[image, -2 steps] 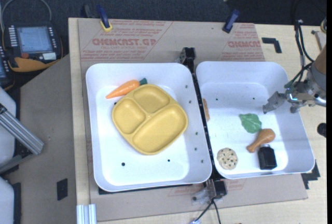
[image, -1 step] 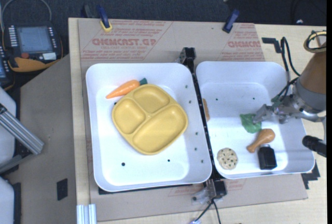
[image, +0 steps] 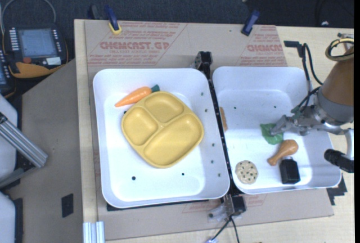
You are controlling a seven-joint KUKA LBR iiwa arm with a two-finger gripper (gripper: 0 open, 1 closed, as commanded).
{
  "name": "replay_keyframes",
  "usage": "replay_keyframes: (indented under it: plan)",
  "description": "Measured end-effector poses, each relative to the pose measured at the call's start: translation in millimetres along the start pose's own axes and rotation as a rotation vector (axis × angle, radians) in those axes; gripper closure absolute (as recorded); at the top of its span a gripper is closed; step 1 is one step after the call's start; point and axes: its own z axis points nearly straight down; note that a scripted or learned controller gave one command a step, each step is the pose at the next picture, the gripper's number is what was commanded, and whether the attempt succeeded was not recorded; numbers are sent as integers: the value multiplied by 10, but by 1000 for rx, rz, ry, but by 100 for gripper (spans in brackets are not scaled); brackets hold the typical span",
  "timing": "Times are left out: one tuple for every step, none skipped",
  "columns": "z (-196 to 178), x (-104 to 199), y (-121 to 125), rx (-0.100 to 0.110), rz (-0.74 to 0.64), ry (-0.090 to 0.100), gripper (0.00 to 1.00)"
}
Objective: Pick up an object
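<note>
Lower pincer (image: 281,125), fingers' state impossible to tell, squarely over green piece (image: 271,133) near right bin's (image: 247,76) right edge, avoiding drumstick (image: 283,151) just beside.

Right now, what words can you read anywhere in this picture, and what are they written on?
"CHEMCAST GP", red letters on the brown protective paper of the bench board, behind the left bin.
The same red print repeats behind the right bin, partly cut off and hard to read.
Smaller red lines above and below those words: too blurred to read.
The handheld pendant's screen at far left: too small to read.
</note>
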Motion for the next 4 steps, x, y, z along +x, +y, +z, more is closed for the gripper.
replay_keyframes:
  plan:
    - [-126,2,22,-8,-1,-3,100]
    - [-759,-30,30,-7,-1,-5,100]
    - [-1197,-10,23,-7,-1,-5,100]
    - [-1529,-13,37,-7,-2,-5,100]
